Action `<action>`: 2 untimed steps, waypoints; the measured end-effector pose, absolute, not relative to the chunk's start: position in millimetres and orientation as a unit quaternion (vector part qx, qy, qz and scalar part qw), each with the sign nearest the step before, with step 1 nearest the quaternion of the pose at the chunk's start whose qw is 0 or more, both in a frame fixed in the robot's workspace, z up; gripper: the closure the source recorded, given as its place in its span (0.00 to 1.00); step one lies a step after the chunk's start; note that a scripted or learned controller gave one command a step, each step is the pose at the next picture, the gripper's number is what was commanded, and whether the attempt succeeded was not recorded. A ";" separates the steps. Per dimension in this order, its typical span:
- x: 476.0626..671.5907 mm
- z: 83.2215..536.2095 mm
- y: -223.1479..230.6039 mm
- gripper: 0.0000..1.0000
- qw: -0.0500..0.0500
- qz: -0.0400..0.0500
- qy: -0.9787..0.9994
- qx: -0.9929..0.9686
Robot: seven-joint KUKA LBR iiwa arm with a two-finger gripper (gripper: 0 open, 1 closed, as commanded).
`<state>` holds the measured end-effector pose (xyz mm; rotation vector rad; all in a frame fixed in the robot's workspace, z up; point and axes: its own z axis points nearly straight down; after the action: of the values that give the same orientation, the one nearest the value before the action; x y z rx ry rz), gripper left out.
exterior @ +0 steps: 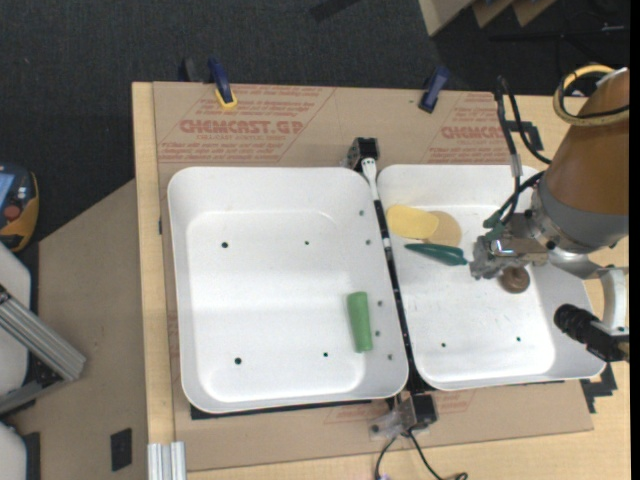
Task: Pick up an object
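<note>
A brown board [300, 118] printed with red lettering covers the bench. Two white bins sit on it side by side, touching along a black seam: the left bin [250, 208] and the right bin [480, 358]. Blue clamps [220, 83] grip the board's far edge.

My bench top [300, 118] is brown cardboard with red print, held by blue clamps [222, 83] at its far edge. Dark carpet [90, 38] surrounds it under even light.
</note>
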<state>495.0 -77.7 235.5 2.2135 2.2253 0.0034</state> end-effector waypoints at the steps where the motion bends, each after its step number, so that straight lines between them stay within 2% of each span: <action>1: 529.9 289.4 -37.0 1.00 0.003 0.003 0.709 0.705; 2: 476.8 263.1 -53.9 1.00 -0.002 -0.002 0.706 0.708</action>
<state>476.8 -53.9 263.1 2.2287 2.2211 -0.0051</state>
